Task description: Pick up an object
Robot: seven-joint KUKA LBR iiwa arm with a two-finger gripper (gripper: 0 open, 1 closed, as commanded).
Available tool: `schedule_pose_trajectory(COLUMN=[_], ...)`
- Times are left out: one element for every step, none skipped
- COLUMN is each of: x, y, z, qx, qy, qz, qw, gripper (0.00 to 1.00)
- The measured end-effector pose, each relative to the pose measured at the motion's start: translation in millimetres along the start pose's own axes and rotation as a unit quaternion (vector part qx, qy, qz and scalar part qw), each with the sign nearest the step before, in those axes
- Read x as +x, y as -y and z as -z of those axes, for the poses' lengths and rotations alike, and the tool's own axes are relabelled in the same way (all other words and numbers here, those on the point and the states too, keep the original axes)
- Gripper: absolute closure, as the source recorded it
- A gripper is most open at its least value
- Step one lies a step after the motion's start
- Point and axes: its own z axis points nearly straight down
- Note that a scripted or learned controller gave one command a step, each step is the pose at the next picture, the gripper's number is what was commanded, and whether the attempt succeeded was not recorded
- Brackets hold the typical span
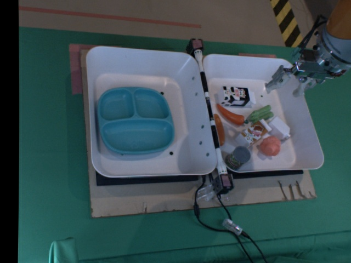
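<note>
Above the right bin (307, 119), your gripper (287, 82) hangs spread apart and empty, so every object, milk carton (236, 96) included, awaits picking.

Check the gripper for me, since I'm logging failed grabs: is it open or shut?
Open. The gripper hangs over the right bin's far corner with its fingers spread apart and nothing between them.
</note>
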Motion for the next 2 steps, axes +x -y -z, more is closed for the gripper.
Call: schedule_pose_trajectory(x=[-24.7, -34.5], y=[0.4, 15.3], z=[-27.5, -33.9], qx=[0.002, 0.002], qy=[0.001, 0.001], qz=[-0.001, -0.001], qw=[1.0, 1.0], gripper=[1.0, 1.0])
